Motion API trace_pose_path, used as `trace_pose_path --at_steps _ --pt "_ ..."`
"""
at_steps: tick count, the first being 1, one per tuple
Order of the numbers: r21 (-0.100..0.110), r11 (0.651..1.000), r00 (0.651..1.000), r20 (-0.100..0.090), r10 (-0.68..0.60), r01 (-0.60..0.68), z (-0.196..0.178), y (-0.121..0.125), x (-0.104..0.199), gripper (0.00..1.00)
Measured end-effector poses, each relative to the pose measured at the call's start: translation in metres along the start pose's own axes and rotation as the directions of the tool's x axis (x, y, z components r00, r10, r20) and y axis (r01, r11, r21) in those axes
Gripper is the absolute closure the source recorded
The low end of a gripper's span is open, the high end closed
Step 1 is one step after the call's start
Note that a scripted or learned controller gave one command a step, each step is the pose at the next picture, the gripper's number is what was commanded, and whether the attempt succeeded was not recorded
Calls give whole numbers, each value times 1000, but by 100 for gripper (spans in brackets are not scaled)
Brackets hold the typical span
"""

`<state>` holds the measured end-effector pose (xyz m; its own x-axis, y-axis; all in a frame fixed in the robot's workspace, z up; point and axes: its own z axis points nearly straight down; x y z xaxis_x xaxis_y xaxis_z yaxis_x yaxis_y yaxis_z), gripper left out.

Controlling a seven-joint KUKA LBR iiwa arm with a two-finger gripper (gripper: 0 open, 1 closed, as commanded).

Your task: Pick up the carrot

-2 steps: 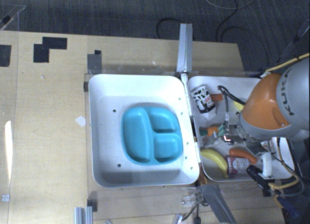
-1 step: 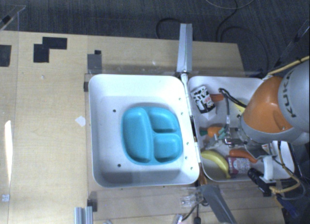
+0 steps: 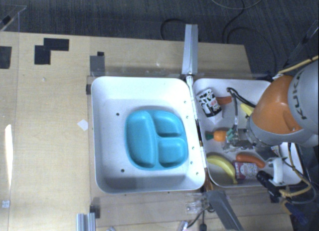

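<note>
end effector (image 3: 235, 136) low in the right bin (image 3: 259, 84), finger state I cannot tell | carrot (image 3: 218, 135) just to its left, touching or nearly | long axis roughly left-right, leafy end toward the tool

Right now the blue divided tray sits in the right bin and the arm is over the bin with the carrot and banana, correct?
Not quite. The blue divided tray sits in the left bin, not the right one, as the camera view shows. The rest stands: the arm is over the right bin, the one with the carrot and banana.
</note>
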<state>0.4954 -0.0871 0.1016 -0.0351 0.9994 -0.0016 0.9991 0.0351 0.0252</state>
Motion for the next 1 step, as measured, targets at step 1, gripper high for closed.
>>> trace_pose_path --at_steps 1 --pt "21 957 958 5 288 -288 -82 45 64 100"
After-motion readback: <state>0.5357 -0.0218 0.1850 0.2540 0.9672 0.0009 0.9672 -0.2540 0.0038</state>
